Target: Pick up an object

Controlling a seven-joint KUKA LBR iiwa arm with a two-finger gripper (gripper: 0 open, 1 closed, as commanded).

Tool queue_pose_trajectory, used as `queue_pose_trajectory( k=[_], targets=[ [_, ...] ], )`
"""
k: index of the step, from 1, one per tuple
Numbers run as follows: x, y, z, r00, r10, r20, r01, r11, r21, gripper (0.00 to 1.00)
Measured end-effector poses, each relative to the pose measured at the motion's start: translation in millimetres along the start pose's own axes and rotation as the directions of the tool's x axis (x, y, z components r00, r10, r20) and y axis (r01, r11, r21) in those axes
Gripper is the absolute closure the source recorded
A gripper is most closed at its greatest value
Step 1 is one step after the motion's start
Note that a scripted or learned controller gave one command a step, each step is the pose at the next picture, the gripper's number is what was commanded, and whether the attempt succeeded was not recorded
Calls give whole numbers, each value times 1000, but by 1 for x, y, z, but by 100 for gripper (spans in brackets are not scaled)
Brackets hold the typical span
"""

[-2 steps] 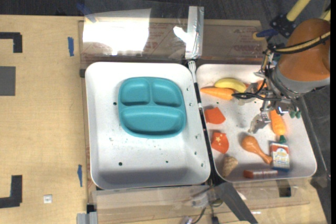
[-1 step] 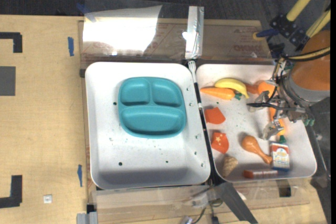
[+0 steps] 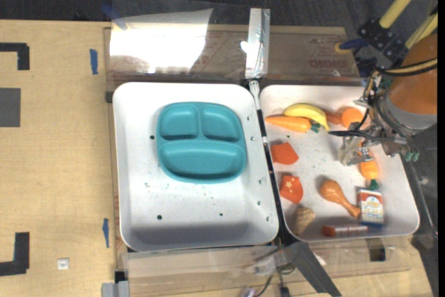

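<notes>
Toys strewn over the right bin, none lifted off its floor. Nearest the gripper: a small orange piece, just right of and nearer than the tool, lying on the bin floor. Gripper low over the right part of that bin, amid dark cables; open or closed, cannot tell, and nothing seen clamped in it. Farther off, an orange ball just beyond the gripper. To the left along the far side, a banana with a carrot touching its near edge. Left side of the bin: an orange chunk, then a red fruit nearer, then a brown lump at the near left corner. Mid-bin, an orange gourd, slanting toward a small carton standing at the near right. Along the near wall, a red pen. Grey arm with orange band entering from the right. Left bin beside it, holding a teal divided tray at its middle.
</notes>
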State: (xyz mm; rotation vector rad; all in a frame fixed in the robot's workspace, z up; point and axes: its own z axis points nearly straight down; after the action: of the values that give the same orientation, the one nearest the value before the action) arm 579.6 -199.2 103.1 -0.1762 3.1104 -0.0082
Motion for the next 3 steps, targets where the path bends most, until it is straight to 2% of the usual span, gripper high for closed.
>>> queue_pose_trajectory(
  k=[1,2,3],
  targets=[
    [0,0,1,1000,0,-1,0,1000,-1,0],
    [19,-21,14,997,80,-17,-80,997,-4,0],
    [14,-22,0,997,81,0,-81,997,0,100]
  ],
)
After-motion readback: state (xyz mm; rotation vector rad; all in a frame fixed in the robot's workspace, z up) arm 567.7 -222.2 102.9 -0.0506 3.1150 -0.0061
